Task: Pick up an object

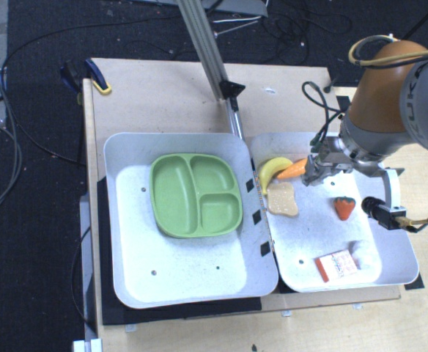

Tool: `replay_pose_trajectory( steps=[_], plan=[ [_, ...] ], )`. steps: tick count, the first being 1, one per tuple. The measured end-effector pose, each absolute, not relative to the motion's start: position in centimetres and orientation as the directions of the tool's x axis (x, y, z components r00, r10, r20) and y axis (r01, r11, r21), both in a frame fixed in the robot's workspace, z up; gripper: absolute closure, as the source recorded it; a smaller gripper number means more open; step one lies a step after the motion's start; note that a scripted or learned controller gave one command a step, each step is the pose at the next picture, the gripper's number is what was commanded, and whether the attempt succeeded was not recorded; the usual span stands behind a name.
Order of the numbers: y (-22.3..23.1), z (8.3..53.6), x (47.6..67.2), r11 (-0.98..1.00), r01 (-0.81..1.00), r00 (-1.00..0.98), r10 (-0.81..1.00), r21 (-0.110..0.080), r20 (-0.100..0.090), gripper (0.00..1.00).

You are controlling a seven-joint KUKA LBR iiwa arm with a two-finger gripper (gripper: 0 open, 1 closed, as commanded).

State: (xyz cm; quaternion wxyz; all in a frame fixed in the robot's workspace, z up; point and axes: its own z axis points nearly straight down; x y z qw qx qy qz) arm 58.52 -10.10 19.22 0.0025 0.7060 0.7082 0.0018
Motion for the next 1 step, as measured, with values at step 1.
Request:
replay_pose_trajectory(
  steps=[1],
  plan=[
    [-9.25, 23.96, 58.95, 0.004, 1.0, -0.004, 1.0, 0.006, -0.001, 1.0]
  ],
)
